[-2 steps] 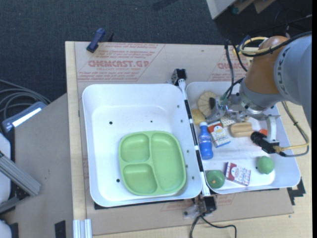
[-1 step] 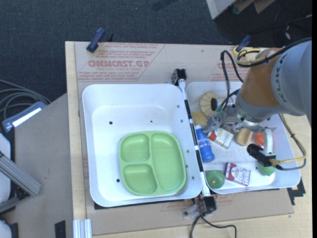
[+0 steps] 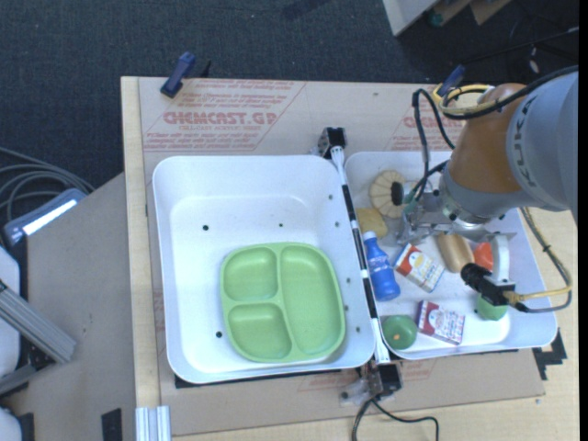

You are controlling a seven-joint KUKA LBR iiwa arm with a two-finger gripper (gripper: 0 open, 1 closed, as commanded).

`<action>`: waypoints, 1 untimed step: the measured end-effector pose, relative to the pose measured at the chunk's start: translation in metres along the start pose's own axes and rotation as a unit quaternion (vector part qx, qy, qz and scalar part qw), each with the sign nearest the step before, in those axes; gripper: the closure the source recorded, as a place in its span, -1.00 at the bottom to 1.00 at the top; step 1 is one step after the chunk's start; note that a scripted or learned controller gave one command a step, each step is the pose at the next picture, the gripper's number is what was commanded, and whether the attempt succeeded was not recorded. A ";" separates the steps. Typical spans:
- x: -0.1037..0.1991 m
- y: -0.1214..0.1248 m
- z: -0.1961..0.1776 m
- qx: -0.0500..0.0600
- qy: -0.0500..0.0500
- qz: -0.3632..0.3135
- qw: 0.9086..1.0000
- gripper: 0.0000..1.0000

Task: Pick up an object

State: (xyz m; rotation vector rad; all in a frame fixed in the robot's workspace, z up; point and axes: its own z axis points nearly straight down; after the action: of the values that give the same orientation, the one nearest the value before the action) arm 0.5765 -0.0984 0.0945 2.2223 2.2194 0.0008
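The gripper point(image 3: 424, 231) is lowered into the right bin point(image 3: 528, 333); its opening cannot be determined. A small carton point(image 3: 418, 267) lies just below it, beside the blue bottle point(image 3: 379, 266).

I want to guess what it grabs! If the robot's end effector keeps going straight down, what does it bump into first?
Probably the small red and white carton, which lies just beside the end effector in the right bin. Depth is hard to judge from above, so it could land on bare bin floor instead.

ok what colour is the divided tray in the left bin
Light green, seen plainly in the camera view: the divided tray lies in the left bin.
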 end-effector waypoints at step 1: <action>0.000 0.000 0.000 0.000 0.000 0.000 1.000 -1.00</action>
State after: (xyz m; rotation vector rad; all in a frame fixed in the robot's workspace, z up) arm 0.5764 -0.0984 0.0944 2.2225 2.2195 0.0008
